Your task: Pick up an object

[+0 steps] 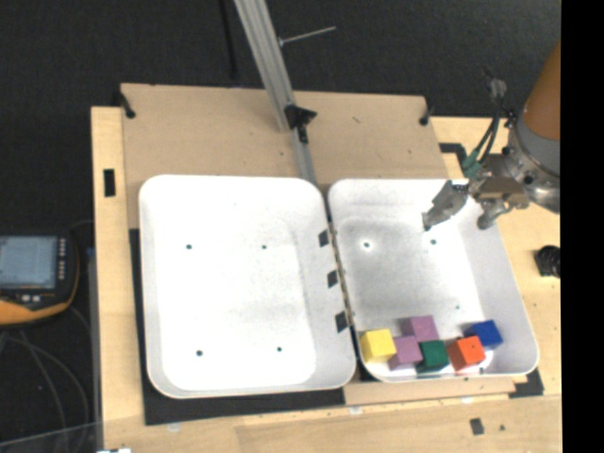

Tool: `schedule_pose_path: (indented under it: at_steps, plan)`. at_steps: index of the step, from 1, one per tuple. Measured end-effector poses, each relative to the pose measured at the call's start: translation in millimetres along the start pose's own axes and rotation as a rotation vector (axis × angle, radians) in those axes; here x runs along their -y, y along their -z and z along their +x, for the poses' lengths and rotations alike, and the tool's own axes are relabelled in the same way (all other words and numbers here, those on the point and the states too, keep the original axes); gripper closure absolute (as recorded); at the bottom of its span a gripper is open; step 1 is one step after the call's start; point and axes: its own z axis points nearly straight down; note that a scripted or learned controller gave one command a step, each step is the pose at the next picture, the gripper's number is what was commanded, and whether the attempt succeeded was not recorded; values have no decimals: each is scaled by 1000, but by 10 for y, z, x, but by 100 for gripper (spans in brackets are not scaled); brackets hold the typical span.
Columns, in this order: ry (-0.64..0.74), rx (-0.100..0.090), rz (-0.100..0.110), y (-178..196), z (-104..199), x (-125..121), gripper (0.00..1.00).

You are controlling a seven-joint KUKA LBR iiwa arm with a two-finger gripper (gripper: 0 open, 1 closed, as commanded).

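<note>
Gripper above right bin, blocks untouched at near edge

Gripper (462,210) sits over the far right part of the right bin (377,281), reaching in from the right side of the frame. Two fingers are visible — one grey finger (439,210) slanting down-left, another near the bin's right rim — spread apart with nothing between them. Grey wrist with cables just behind it, orange band at the frame's right edge.

Objects are all clustered at the near rim of the right bin, well apart from the gripper: yellow block (378,344) on the left of the group, purple block (412,340) just beside it, green block (432,356) touching the purple one, orange block (466,352) next to the green, blue block (485,333) at the right end, just behind the orange. Cannot tell if the purple is one piece or two.

Left bin (236,281) lies beside the right bin, touching along the middle seam. Both rest on a wooden bench (274,130). Metal rail (269,55) runs diagonally from the top of the frame down to the seam between the bins. Small handheld device (33,267) with a screen sits off the bench at the left.
</note>
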Motion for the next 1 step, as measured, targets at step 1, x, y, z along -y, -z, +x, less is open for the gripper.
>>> schedule_pose_path:
  at_steps: [1]
  plan:
    - [3,2,-12,892,-372,-590,0]
